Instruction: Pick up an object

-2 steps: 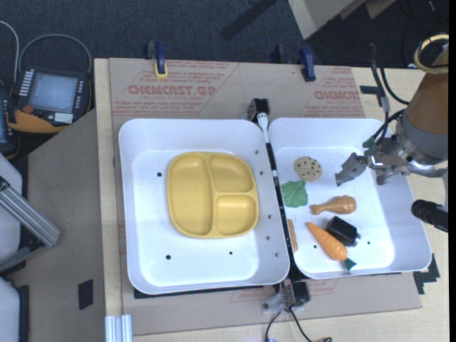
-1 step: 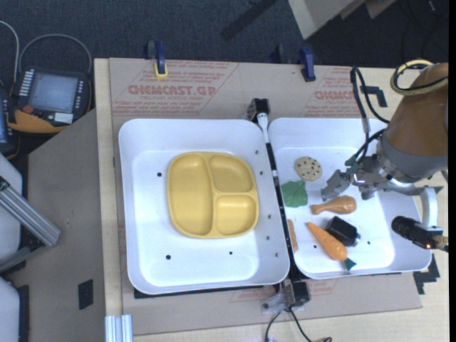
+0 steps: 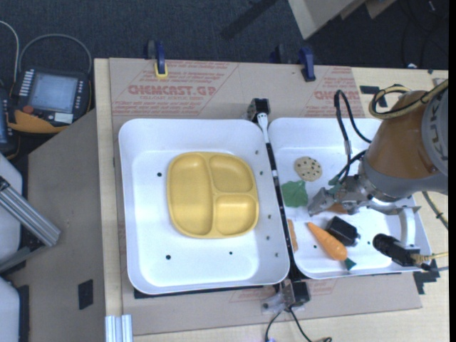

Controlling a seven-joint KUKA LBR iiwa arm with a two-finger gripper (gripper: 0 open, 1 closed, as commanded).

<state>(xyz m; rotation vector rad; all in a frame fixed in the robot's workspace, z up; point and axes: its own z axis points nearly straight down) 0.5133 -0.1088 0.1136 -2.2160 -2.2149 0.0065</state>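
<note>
Two white bins sit side by side on a bench, with a grey and orange robot arm [image 3: 402, 148] low over the right bin [image 3: 370, 128].

We see the gripper [image 3: 324, 199] near the middle of the right bin, just beside a green leaf-shaped piece [image 3: 293, 192] (whether the claw is open or closed on anything, we cannot tell). The likeliest target, in our judgement, is a toy carrot [image 3: 328, 240], orange with a small green tip, lying slantwise toward the bin's near edge, close to a black block [image 3: 343, 229]. A grab here could slip, we think, because the carrot tapers and the block crowds it. A speckled tan disc [image 3: 308, 167] lies toward the far edge. The left bin [image 3: 142, 191] holds a yellow divided tray [image 3: 211, 193] at its centre.
</note>
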